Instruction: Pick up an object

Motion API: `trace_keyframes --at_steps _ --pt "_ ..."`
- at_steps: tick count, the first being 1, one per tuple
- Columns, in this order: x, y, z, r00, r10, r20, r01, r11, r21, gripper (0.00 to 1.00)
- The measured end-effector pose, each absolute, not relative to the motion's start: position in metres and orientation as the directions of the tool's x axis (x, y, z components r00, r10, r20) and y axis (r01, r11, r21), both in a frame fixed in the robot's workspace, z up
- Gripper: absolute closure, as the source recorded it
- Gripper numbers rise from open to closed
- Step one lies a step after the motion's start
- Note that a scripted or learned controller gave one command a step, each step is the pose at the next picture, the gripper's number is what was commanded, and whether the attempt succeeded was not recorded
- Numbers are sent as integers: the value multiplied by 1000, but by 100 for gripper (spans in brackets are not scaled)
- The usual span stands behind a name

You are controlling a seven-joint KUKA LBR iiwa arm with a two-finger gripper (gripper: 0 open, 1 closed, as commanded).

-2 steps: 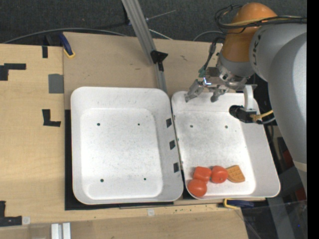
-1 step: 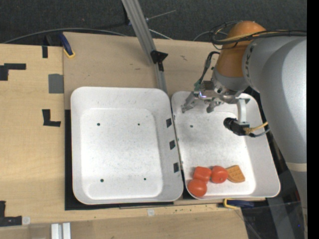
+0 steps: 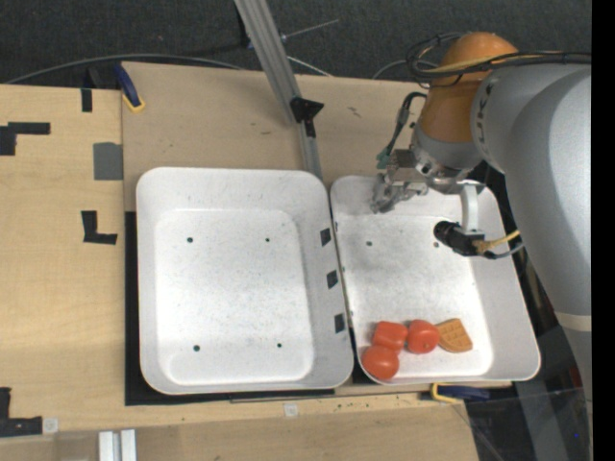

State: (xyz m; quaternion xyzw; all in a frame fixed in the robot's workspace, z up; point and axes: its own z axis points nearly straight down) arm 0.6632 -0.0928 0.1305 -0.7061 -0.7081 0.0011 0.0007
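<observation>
From above I see the left white bin [image 3: 163, 257] beside the right white bin [image 3: 500, 296], where three red pieces [image 3: 396, 344] and an orange piece [image 3: 455, 335] cluster at the near edge. My gripper [image 3: 387, 197] hangs over that bin's far corner, well apart from them.

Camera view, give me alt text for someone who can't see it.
A grey robot arm with an orange band reaches in from the right, its two-finger gripper over the far corner of the right shallow white bin. Three red rounded objects and an orange wedge-shaped piece lie clustered at that bin's near edge, well away from the gripper.
</observation>
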Motion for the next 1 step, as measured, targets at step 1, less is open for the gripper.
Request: trace_keyframes --at_steps 1 --pt "675 -94 185 -2 1000 -1 1000 2 5 100"
